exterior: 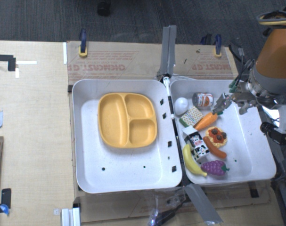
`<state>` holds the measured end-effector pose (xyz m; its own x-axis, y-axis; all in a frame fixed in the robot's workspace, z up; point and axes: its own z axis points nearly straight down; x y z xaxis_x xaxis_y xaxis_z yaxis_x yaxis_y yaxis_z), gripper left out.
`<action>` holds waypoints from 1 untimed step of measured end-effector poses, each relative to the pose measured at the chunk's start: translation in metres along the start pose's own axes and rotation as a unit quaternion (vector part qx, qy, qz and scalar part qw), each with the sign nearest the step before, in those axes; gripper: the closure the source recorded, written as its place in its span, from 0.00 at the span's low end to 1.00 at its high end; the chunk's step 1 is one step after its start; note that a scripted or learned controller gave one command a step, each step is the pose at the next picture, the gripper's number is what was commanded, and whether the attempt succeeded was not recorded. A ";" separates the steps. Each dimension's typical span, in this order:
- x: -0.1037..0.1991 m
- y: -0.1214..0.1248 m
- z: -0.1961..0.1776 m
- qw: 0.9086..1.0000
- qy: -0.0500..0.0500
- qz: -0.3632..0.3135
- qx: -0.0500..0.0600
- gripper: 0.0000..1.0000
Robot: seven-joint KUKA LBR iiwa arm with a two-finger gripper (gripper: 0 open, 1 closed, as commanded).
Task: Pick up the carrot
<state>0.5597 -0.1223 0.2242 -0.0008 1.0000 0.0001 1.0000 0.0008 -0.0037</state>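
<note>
The carrot (206, 121) lay in the right bin (256, 145), in the upper middle of its clutter, slanting from lower left to upper right with its green top (218, 107) toward the upper right. The gripper (226, 100) hung over that green end, close above it or just touching; which of the two could not be told from the slanted view. How wide it stood, and whether it had hold of anything, could not be told either, since the dark metal blurred into the carrot's greens. The carrot's orange body rested on the bin floor, so it looked not yet lifted.

Things crowded round the carrot. A small can (202, 100) lay just above it, a white ball (181, 104) to the upper left, and a patterned packet (192, 115) touched its lower left tip. Below sat a small round pastry (216, 135), a sausage (214, 148), a black-and-white carton (197, 144), a banana (192, 160) and a bunch of grapes (214, 167). The left bin (86, 140) held a yellow divided plate (127, 120).

The likely trouble lay in the point of contact. A grip taken on the leafy top instead of the orange body would probably be weak, and the carrot could swing or slip free on the way up. A descent slightly off toward the upper left could strike the can and roll it into the carrot. The carrot's taper and slant could also let it squirt sideways from a closing pinch, pushing into the packet.
</note>
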 end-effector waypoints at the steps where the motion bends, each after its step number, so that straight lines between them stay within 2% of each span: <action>1: 0.025 0.006 -0.020 0.999 -0.001 0.033 -0.001 0.00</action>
<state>0.5656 -0.0977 0.2446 0.0644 0.9979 -0.0012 0.9979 -0.0644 -0.0008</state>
